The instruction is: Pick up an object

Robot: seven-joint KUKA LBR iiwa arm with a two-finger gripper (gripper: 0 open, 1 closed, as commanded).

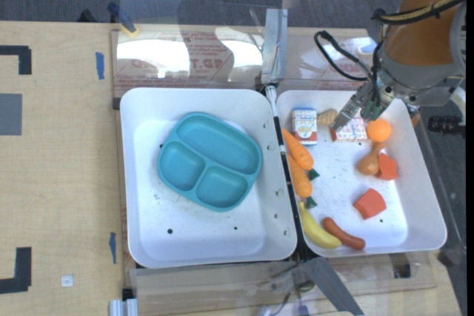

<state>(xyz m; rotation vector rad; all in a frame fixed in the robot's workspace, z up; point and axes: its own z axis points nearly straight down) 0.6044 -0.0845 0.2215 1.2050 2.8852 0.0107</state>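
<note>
The step in hand looks like the reach and descent, not yet a grasp: the pincer hangs low over the far part of the right bin, its two dark fingers spread apart with nothing between them; the nearer finger tip sits at the edge of a small pink-and-white packet, though whether it touches the packet cannot be told from above; the likeliest target is that packet or the orange ball just to the packet's right, and no object is lifted yet. The next move, as a judgement, calls for centring the open fingers over one item, dropping to the bin floor, closing, then rising; the packet lies flat, so the fingers may slide over it, and the ball may roll away. The right bin holds the clutter: left of the packet stands a small blue-and-white carton with a tan lump between them; further left of the packet, along the bin's wall, lie two carrots; toward the near side of the packet sit a red block, a banana and a sausage; a brown and red piece lies under the ball. The left bin holds one teal divided plate, well apart from the packet; both bins rest on the table.
</note>
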